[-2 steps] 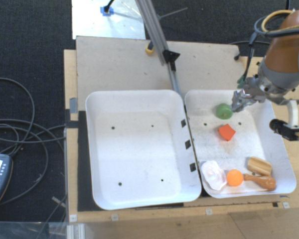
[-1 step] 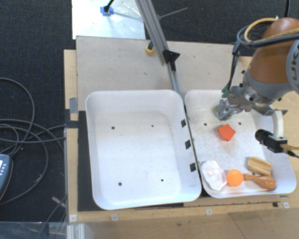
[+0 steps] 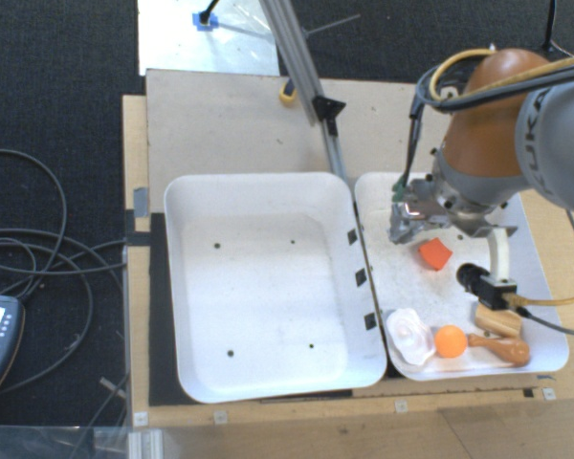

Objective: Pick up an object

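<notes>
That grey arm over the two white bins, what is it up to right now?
The arm's gripper hangs low inside the right bin, beside an orange-red block. Nothing can be seen between its fingers. Nearer the front of that bin lie a white crumpled object, an orange ball and a wooden piece. It is set to pick an object.

The gripper (image 3: 408,220) is seen low in the right bin (image 3: 545,285), just beside an orange block (image 3: 435,253) — an orange ball (image 3: 450,341), a white crumpled object (image 3: 409,335) and a wooden piece (image 3: 498,335) are grouped nearer the front.
</notes>
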`<state>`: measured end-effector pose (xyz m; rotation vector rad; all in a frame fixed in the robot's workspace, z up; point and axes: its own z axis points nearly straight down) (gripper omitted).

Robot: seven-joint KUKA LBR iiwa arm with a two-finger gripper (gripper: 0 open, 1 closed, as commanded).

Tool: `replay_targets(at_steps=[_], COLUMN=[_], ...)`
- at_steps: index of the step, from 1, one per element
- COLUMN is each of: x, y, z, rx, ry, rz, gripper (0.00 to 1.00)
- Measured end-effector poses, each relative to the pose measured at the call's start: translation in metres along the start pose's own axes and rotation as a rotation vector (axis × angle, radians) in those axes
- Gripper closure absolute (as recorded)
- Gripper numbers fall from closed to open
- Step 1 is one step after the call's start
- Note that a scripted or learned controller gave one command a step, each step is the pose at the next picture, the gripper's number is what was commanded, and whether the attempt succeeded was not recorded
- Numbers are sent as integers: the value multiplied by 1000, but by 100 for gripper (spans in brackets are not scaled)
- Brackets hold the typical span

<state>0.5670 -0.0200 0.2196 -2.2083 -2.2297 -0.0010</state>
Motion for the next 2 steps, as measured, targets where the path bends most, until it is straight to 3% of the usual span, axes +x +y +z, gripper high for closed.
replay_targets(at_steps=[1,2], x=[49,98], y=[-15,-37], z=[6,-11], rx=[0,-2], ry=[0,0], rz=[-1,-2], gripper=[100,100])
